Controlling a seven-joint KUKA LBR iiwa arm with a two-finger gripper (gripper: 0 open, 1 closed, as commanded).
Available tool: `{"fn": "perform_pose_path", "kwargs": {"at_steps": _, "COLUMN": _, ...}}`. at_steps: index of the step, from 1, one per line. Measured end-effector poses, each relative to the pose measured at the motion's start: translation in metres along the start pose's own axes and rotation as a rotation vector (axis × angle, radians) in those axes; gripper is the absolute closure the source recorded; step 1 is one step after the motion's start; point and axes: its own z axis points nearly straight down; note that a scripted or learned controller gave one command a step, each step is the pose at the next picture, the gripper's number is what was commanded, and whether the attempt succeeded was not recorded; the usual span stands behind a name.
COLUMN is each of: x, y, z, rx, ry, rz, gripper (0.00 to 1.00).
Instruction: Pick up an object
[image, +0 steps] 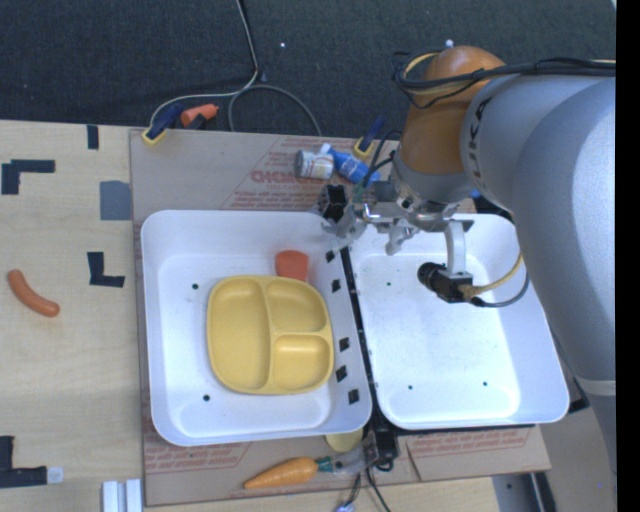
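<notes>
Smooth yellow divided plate (268, 333) and small orange block (292, 264) in left white bin (165, 300); tool (400, 238) state: cannot tell.

The yellow plastic plate with three sections (268, 333) looks smooth and a little shiny. The two shallow white plastic bins (170, 300) look smooth and glossy too. Under them lies flat brown cardboard (200, 175), dull and papery. The big grey robot arm (560, 190) has a smooth, soft shine, and its orange band (440, 110) gleams.
</notes>
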Motion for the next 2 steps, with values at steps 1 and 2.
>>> {"fn": "perform_pose_path", "kwargs": {"at_steps": 1, "x": -0.052, "y": 0.039, "z": 0.009, "rx": -0.002, "ry": -0.003, "rz": 0.005, "gripper": 0.00}}
{"fn": "perform_pose_path", "kwargs": {"at_steps": 2, "x": -0.030, "y": -0.079, "z": 0.009, "rx": 0.008, "ry": 0.001, "rz": 0.004, "gripper": 0.00}}
